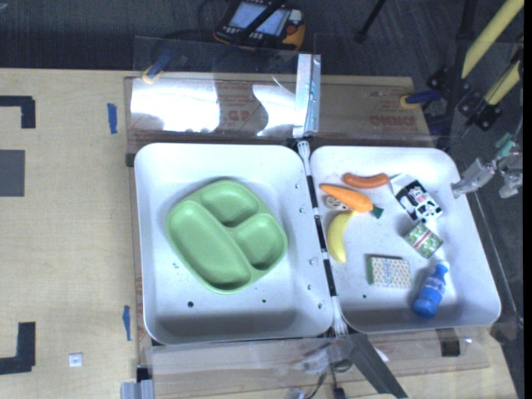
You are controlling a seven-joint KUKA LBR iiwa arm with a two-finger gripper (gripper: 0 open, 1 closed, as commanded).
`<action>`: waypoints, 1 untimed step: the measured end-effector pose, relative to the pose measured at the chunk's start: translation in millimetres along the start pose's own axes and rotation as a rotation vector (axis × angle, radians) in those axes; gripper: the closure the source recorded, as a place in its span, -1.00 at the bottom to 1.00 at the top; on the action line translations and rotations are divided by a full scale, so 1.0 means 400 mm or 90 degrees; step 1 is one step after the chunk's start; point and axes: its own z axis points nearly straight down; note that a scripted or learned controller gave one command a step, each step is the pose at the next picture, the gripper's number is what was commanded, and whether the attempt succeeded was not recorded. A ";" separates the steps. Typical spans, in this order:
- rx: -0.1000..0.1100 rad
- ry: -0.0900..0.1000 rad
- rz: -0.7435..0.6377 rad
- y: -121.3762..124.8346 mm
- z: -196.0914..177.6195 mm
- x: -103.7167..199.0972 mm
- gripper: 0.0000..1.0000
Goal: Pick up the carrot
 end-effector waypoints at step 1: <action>0.001 0.000 0.015 0.065 0.200 0.216 -1.00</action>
